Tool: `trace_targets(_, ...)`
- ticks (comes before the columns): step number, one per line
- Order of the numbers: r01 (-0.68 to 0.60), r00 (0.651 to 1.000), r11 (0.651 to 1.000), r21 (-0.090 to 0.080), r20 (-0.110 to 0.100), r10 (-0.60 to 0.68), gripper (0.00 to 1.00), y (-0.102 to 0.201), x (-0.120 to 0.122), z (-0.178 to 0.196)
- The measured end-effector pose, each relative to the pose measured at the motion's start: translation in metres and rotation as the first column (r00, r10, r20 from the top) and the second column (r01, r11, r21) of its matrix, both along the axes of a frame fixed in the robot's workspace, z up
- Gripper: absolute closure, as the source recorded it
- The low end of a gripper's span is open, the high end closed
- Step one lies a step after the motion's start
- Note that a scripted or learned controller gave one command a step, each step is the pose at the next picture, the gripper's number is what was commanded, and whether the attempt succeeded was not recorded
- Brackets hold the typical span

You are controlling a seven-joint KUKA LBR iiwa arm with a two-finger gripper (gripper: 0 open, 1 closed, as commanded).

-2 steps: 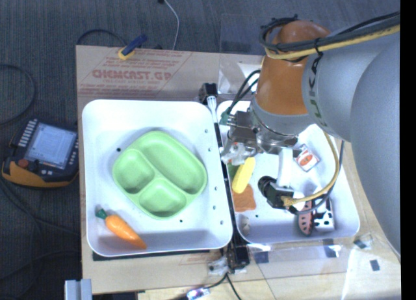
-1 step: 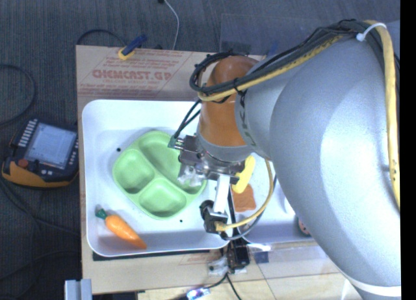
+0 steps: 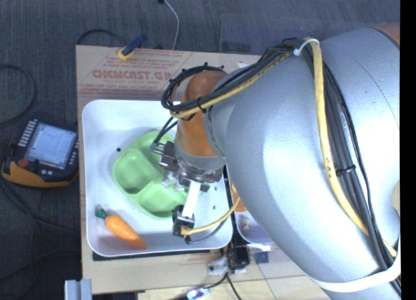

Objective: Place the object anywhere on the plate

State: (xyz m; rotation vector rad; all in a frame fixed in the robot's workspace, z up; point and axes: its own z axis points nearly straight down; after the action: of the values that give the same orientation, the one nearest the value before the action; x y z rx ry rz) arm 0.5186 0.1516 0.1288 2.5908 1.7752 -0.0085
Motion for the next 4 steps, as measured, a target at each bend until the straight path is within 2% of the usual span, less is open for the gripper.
trace_targets(1, 0.123, 0.992, 0.992, 0.001, 0.000, -0.123, 1.00, 0.004, -0.003, 0.049)
trace_targets(2, 0.076, 0.997, 0.997, 0.001, 0.000, -0.076, 1.00, -0.016, 0.035, -0.025)
trace_targets(3, 0.185, 0.983, 0.983, 0.005, 0.007, -0.186, 1.00, 0.018, 0.026, 0.085)
trace_targets(4, 0.290, 0.957, 0.957, -0.002, -0.002, -0.290, 1.00, -0.037, -0.021, 0.115)
